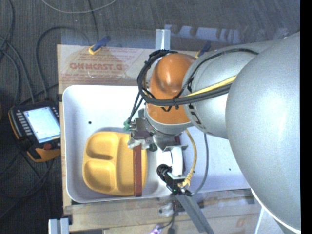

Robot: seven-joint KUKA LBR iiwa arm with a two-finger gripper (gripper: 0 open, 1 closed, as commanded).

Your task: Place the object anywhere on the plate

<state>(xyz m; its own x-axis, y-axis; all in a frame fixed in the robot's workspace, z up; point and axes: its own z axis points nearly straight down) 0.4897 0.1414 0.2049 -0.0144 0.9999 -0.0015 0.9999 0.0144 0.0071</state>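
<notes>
Tool [148, 141] hangs below the orange band [168, 89] of the 1 grey arm [253, 111], which reaches in from the right and points steeply down over the left white bin [80, 99]. Whether it is apart or together cannot be told. 1 long brown object [138, 170] stands just under the tool, over the right edge of the 1 yellow plate [108, 162], which has 3 compartments and lies in that bin on the table [97, 65].
</notes>
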